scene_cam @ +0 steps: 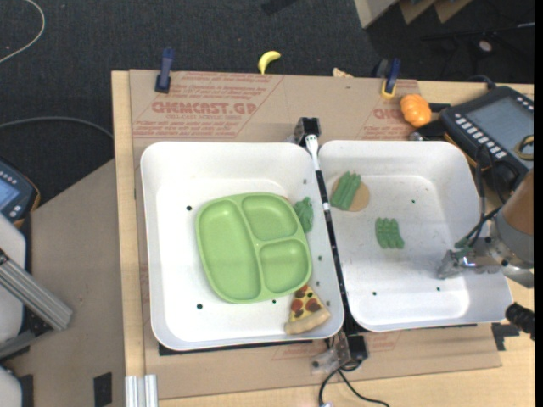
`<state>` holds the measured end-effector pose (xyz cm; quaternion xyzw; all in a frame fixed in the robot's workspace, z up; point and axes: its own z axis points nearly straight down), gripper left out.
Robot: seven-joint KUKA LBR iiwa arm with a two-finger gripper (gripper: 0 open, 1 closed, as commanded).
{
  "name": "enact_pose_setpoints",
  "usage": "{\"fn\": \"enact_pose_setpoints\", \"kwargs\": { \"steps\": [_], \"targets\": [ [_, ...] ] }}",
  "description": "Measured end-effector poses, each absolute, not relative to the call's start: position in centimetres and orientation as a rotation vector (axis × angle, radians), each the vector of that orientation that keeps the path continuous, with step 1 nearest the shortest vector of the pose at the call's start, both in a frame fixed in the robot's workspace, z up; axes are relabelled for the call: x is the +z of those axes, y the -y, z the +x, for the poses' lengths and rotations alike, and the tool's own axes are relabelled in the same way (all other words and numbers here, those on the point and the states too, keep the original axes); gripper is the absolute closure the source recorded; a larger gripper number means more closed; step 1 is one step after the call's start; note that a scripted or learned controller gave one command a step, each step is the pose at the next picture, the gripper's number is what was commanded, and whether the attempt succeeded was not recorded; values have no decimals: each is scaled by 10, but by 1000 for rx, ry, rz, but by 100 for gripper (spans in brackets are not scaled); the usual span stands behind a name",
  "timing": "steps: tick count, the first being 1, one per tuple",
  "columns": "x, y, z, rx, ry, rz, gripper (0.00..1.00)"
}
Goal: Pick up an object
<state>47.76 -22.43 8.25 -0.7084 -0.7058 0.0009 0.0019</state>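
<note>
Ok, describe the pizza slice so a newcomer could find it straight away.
Start at the left bin, which holds a big green divided plate. Just past the plate's near right corner, by the bin's front rim, lies the pizza slice. It is the one tan and red wedge with dark spots; the other small pieces nearby are green.

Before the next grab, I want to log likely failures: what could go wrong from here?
The end effector sits low at the right bin's right side, apart from any item, so a close here would likely catch nothing. The green ridged toy lies flat and may slip. The other green piece lies near the divider, where a finger could strike the rim.
</note>
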Motion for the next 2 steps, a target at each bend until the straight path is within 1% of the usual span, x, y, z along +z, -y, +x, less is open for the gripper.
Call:
{"fn": "enact_pose_setpoints", "kwargs": {
  "steps": [1, 2],
  "targets": [
    [134, 224, 480, -2, 2227, -2226, 100],
    [153, 224, 480, -1, 2225, -2224, 100]
  ]
}}
